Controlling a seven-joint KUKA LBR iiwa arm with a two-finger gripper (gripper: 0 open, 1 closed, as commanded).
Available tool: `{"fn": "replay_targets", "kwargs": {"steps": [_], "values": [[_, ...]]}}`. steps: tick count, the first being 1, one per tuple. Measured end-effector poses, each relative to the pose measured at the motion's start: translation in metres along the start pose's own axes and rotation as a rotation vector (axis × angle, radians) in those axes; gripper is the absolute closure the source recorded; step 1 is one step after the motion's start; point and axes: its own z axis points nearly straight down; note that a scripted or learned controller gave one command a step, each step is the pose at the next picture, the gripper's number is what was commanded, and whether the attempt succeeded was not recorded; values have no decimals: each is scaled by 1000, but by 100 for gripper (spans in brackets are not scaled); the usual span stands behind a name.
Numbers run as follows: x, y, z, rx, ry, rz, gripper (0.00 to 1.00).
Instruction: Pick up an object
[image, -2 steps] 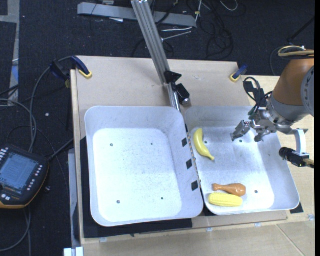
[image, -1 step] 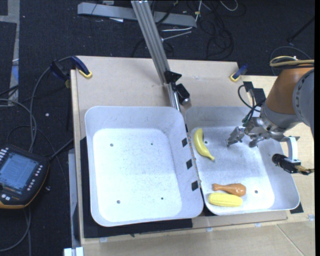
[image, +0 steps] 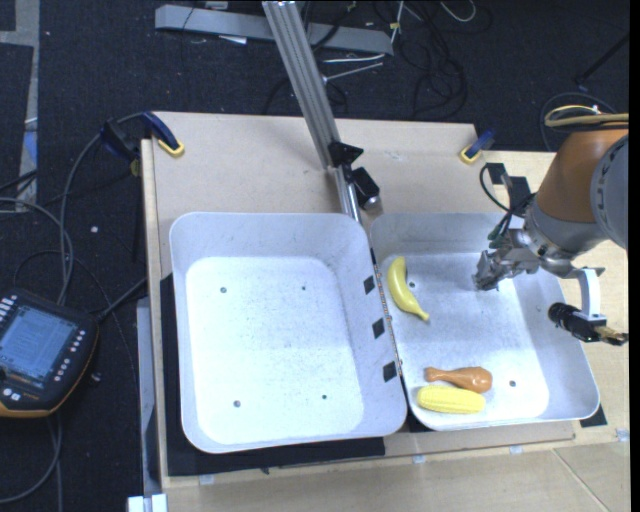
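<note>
I count two shallow white plastic bins: left (image: 205, 245), right (image: 570, 395). One curved yellow banana (image: 404, 288), one yellow corn cob (image: 450, 400), one brown chicken drumstick (image: 462, 377). Three items total.

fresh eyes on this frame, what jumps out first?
The bright toys in the right bin: a banana near its left wall, and a yellow corn cob with a brown drumstick just behind it at the front edge. Next, the grey arm with its orange band coming in from the right, its tool hanging over the bin's back part, apart from all three toys. The left bin is a plain speckled white tray.
</note>
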Motion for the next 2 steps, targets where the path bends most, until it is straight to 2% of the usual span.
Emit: {"fn": "replay_targets", "kwargs": {"steps": [1,2], "values": [[-6,7,-60,-5,-1,0,100],[-6,8,-100,-3,-1,0,100]]}}
